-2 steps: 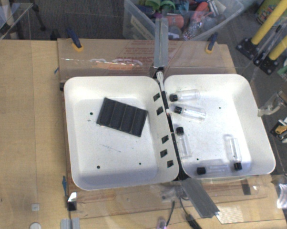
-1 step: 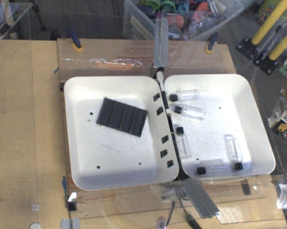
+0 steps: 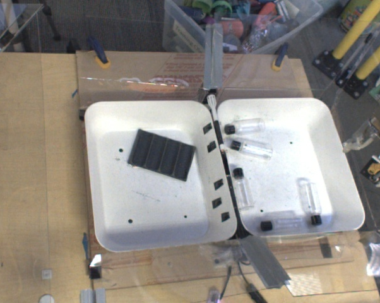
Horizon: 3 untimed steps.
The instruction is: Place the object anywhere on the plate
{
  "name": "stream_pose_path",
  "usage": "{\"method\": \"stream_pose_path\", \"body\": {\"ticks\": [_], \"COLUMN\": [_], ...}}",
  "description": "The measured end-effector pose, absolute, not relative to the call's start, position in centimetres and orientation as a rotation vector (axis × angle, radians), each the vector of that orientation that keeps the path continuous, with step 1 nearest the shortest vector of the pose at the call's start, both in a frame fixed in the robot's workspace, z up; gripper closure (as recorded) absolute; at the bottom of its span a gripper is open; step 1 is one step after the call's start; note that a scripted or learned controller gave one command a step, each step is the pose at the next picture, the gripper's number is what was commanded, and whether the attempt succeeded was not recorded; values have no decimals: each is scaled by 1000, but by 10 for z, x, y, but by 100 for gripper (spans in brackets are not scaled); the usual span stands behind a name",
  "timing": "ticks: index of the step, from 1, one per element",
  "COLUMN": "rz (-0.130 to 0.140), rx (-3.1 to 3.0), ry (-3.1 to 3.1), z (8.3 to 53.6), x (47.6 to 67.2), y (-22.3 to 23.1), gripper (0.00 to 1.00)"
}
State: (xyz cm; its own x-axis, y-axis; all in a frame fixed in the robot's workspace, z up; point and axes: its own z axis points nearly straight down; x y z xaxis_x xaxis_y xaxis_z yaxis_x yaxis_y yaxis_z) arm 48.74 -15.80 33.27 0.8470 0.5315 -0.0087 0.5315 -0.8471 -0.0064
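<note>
Evidently the clear vials [image 3: 250,148] lie in the right-hand bin [image 3: 285,175], well apart from the dark plate [image 3: 161,154] to their left; jaw state cannot be told.

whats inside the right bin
The right bin holds five clear vials with black caps, scattered across its white floor: two near the top left, one by the divider, two near the bottom right. Whether the vials contain anything cannot be made out.

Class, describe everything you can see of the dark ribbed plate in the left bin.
The dark ribbed plate is a flat rectangle, charcoal black and matte, perhaps plastic or rubber. Ridges divide its top into about four parallel strips. It lies flat on the floor of the left bin, turned slightly askew, toward the upper middle. Nothing rests on it or touches it.
</note>
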Motion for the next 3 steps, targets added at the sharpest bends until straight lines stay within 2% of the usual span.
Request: {"method": "stream_pose_path", "body": {"ticks": [1, 2, 3], "rz": [20, 21, 24], "rx": [-3013, -3013, -3011], "ry": [-874, -874, -880], "z": [342, 342, 351], "x": [488, 488, 488], "y": [-157, -157, -157], "gripper": [100, 0, 100]}}
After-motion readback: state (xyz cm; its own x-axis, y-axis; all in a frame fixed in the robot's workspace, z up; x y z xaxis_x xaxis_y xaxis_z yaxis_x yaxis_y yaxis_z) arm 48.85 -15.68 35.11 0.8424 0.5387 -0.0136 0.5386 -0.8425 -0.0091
